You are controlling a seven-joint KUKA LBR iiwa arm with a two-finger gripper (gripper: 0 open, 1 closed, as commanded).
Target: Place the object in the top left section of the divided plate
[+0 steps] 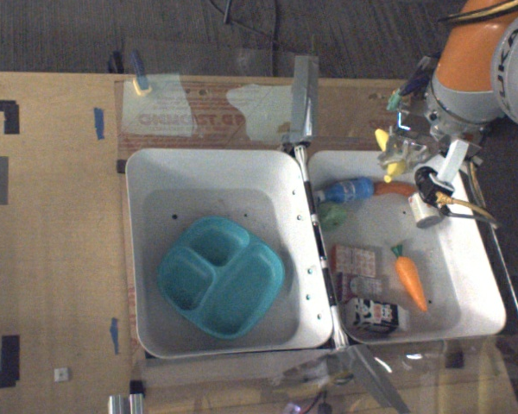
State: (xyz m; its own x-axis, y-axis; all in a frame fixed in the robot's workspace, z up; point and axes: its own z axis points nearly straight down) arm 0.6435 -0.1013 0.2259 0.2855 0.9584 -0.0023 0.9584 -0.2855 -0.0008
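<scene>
Camera view shows my gripper point(395, 149) over the right bin's point(466, 317) far edge, its grip state impossible to tell, while the teal divided plate point(222, 276) lies in the left bin point(147, 231).

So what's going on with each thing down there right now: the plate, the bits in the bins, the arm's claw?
Divided plate: flat in the left bin, sections bare.
Carrot: lying in the right bin, untouched.
Blue bottle: on its side, right bin's far end.
Small cartons: lying flat near the divider.
Gripper: above the right bin's far edge; its grip cannot be judged.
</scene>
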